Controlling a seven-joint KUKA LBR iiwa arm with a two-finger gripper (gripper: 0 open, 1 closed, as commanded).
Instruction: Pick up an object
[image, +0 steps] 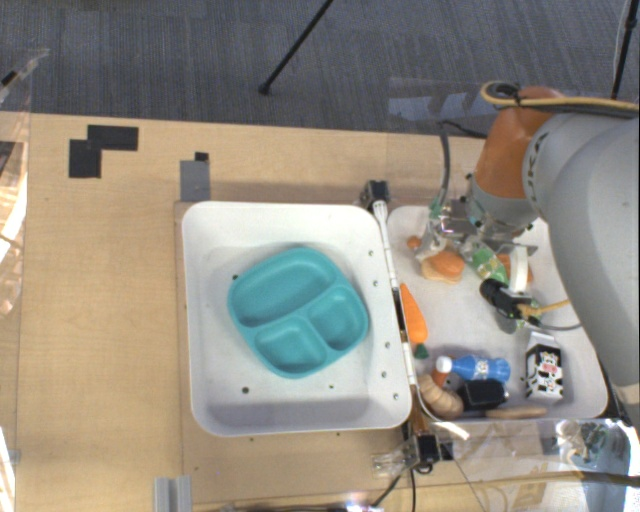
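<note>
The hand (455, 232) is lowered over an orange object (443, 266) in the right bin (585, 385) (grip state cannot be told), so centred alignment is advised.

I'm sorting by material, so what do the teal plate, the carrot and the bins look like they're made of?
Teal plate: likely molded plastic, matte, uniform color with three pressed compartments. Carrot: probably plastic toy food, smooth, evenly orange. Bins: apparently white plastic, slightly glossy, with rounded molded corners.
</note>
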